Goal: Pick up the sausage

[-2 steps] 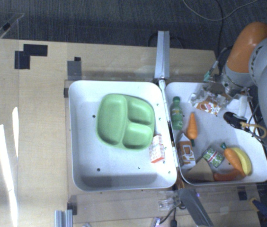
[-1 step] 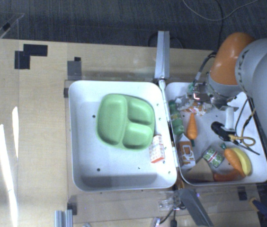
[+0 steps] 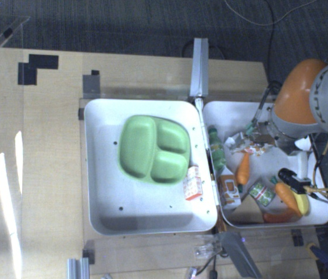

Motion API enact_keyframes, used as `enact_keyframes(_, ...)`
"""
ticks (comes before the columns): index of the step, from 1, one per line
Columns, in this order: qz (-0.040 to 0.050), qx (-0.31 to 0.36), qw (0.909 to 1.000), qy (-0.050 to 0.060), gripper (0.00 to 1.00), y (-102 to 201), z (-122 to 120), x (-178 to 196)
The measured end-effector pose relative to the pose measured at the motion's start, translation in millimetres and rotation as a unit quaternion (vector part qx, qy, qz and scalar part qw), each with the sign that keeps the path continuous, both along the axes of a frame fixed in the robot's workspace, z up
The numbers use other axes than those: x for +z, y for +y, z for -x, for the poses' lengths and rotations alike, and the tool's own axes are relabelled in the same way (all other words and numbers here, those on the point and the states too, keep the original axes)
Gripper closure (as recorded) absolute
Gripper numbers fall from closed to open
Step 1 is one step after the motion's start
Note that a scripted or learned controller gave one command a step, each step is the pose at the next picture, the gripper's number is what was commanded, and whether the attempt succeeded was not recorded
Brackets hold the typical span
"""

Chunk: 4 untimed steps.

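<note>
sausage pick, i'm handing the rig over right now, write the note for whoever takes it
Tool: low over the far part of the right white bin; whether it is open or shut cannot be told, and nothing is visibly held.
Reddish-brown sausage: lying along the near wall of the right bin, partly under other clutter, beside a yellow banana and an orange carrot.
Left white bin: holds a green three-section plate and a small red-and-white carton.
Done: no pick yet.
Left: bring the tool to the sausage, grasp it, lift it.
</note>
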<state>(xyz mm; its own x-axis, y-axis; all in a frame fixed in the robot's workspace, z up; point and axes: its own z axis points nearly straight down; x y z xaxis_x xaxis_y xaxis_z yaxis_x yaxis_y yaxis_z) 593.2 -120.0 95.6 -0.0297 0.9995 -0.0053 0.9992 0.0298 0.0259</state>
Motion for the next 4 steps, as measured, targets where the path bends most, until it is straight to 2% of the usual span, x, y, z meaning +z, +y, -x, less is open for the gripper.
enact_keyframes(1,0.0012,-0.016,0.9999,0.0,0.0,-52.0,17.3,-0.4)
enact_keyframes(2,0.0012,-0.016,0.9999,0.0,0.0,-51.9,17.4,-0.4)
enact_keyframes(3,0.0018,-0.015,0.9999,-0.003,1.0,-51.3,15.1,11.4)
enact_keyframes(4,-0.0042,-0.087,0.9962,0.007,1.0,17.3,-11.2,-6.8)
